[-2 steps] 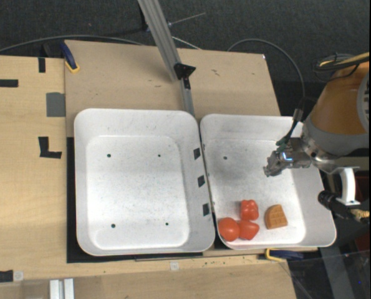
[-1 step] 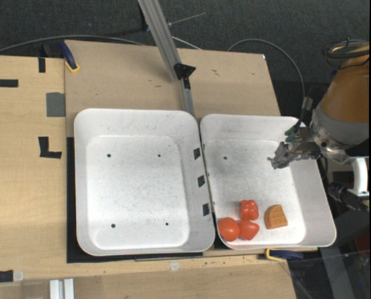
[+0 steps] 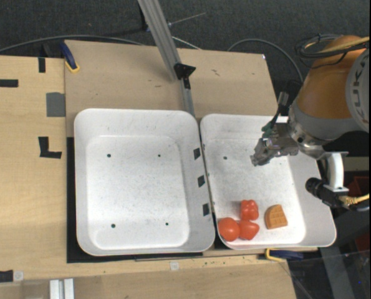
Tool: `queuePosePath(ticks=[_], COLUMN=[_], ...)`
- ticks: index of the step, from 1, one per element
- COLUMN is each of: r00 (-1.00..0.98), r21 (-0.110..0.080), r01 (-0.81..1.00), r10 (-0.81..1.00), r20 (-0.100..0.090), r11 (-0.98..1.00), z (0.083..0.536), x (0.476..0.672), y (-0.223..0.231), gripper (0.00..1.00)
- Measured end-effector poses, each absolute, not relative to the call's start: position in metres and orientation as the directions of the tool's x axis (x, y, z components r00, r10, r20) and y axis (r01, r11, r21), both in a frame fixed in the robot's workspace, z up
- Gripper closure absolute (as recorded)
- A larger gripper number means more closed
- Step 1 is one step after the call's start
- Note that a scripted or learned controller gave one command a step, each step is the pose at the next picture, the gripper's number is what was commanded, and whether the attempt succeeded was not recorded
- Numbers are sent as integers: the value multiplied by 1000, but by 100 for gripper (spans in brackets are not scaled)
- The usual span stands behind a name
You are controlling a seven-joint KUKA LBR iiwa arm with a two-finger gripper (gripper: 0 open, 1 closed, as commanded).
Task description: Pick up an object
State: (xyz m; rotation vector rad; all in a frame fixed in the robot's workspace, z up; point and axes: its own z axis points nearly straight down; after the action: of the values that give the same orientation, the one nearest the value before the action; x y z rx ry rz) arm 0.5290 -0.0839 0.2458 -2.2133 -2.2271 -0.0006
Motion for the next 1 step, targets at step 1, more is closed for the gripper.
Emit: queuePosePath(ticks=[1], r00=[-8], r21=[0], r01=[1000], r10=[1000], r20=[2], r11=[8], z=[250], x=[553], y=[-29], gripper=[100])
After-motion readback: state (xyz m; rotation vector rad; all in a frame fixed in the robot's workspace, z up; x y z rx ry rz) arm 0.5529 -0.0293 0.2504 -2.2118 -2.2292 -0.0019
